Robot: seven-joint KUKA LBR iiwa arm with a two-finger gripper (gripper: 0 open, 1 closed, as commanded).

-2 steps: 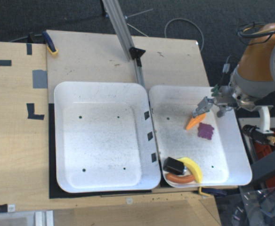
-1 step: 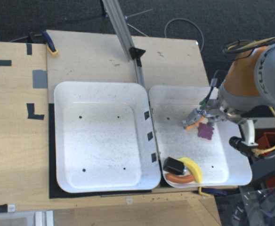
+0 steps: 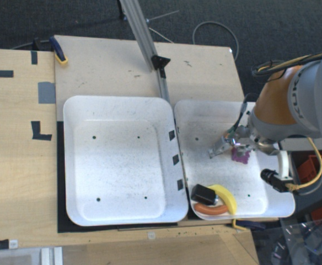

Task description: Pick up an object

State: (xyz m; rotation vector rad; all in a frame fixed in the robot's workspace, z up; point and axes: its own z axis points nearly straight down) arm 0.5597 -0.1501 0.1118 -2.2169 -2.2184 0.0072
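Note:
My gripper [image 3: 227, 147] hangs low over the middle of the right bin [image 3: 205, 115], reaching in from the right. It is open, with one finger [image 3: 215, 151] pointing down-left. A small purple object [image 3: 240, 155] lies on the bin floor just under the gripper's right side; it is not between the fingers. At the bin's front edge lie a yellow curved object [image 3: 225, 197], a black block [image 3: 203, 194] and an orange piece [image 3: 209, 208], all close together.
The left bin [image 3: 117, 159] sits next to the right one, split from it by a raised rim. A metal pole [image 3: 141, 29] slants up from the back between the bins. Cables [image 3: 293, 184] hang by the arm at the right.

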